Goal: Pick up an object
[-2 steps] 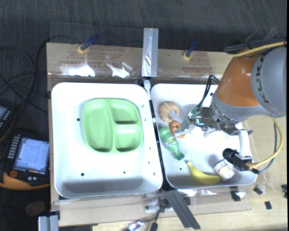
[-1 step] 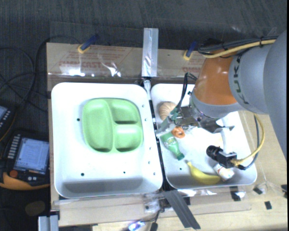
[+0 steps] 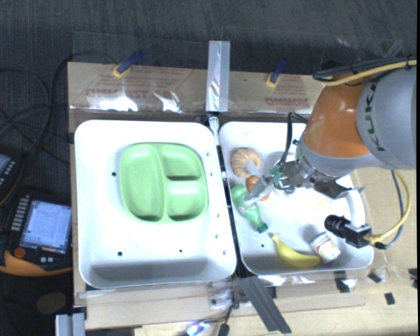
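Observation:
My gripper point(image 3: 275, 178) hangs low over the left half of the right bin point(image 3: 350, 219), below the arm's orange band. Just left of it lie a small orange piece point(image 3: 253, 183) and a clear green bottle point(image 3: 249, 206) lying on its side; the gripper tip is at or just above them. A tan curled pastry-like item point(image 3: 246, 160) sits further back. A yellow banana point(image 3: 294, 255) and a small white jar with a red label point(image 3: 325, 246) lie near the bin's front edge.
The left bin point(image 3: 98, 208) holds a green divided plate point(image 3: 162, 180). A ridge point(image 3: 224, 208) separates the two bins. The arm's body covers the right bin's back right. A black fitting with a yellow cable point(image 3: 346, 229) sits by the jar.

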{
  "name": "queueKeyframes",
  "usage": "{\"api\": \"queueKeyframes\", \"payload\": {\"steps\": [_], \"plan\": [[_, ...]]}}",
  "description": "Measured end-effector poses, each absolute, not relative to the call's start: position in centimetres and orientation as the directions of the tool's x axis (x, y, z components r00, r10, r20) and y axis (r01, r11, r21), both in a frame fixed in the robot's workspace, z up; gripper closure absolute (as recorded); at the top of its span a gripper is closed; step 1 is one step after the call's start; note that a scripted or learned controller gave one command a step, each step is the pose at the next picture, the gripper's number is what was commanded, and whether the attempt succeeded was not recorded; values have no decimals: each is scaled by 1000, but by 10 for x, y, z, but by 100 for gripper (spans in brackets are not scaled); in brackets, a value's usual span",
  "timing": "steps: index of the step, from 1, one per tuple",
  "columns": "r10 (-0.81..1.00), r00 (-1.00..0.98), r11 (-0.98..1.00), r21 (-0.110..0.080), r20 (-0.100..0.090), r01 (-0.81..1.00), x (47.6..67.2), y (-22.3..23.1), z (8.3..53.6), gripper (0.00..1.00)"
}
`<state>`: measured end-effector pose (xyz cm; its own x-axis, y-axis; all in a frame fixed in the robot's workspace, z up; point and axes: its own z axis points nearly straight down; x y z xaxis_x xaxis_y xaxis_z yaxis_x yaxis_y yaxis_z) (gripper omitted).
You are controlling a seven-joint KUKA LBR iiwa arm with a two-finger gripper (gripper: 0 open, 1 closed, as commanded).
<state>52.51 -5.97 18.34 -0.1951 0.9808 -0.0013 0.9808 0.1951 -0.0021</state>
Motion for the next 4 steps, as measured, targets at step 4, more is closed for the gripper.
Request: {"api": "queueKeyframes", "payload": {"steps": [4], "plan": [[841, -541, 541, 8, -6, 841, 551, -106, 90, 0]]}}
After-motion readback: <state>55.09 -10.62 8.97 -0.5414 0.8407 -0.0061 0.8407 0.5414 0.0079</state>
